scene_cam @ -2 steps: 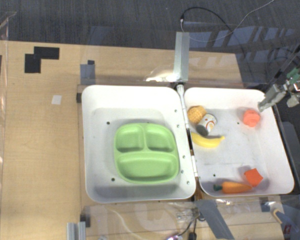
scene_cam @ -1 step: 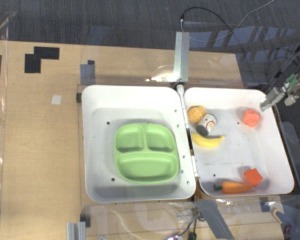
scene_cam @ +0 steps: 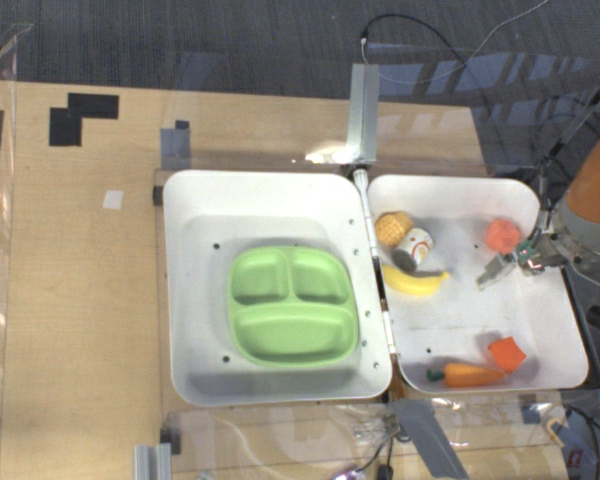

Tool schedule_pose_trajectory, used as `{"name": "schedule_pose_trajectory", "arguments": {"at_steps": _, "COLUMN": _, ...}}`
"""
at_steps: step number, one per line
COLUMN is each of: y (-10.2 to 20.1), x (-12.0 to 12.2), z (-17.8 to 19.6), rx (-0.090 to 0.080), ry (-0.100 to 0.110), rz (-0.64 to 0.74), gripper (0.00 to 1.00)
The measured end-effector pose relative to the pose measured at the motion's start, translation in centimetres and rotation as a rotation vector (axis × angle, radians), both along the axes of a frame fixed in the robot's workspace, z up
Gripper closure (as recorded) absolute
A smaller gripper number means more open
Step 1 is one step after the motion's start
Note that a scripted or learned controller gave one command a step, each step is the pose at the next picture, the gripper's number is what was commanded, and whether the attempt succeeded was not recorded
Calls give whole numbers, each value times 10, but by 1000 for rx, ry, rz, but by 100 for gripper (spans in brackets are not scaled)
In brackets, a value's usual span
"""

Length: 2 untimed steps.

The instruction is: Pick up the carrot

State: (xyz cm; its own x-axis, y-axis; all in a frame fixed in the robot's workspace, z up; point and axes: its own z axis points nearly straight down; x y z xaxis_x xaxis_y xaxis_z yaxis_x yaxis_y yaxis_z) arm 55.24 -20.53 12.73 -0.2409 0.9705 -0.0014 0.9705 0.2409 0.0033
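Note:
The carrot, orange with a dark green stub at its left end, lies along the front wall of the right bin. My gripper hangs over the right side of that bin, well behind the carrot and just below a red-orange piece. Nothing is seen held in it. The arm's orange band comes in from the right edge.
An orange cube sits just right of and behind the carrot. A banana, a small can and a yellow-brown round item lie in the bin's left part. The left bin holds a green divided plate.

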Motion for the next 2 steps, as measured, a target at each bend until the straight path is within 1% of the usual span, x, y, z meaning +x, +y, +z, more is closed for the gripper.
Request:
{"name": "schedule_pose_trajectory", "arguments": {"at_steps": 1, "y": 1, "x": 67, "z": 82, "rx": 0, "ry": -4, "rz": -249, "gripper": 0}}
{"name": "schedule_pose_trajectory", "arguments": {"at_steps": 2, "y": 19, "x": -4, "z": 3, "rx": 2, "ry": 1, "rz": -412, "gripper": 0}}
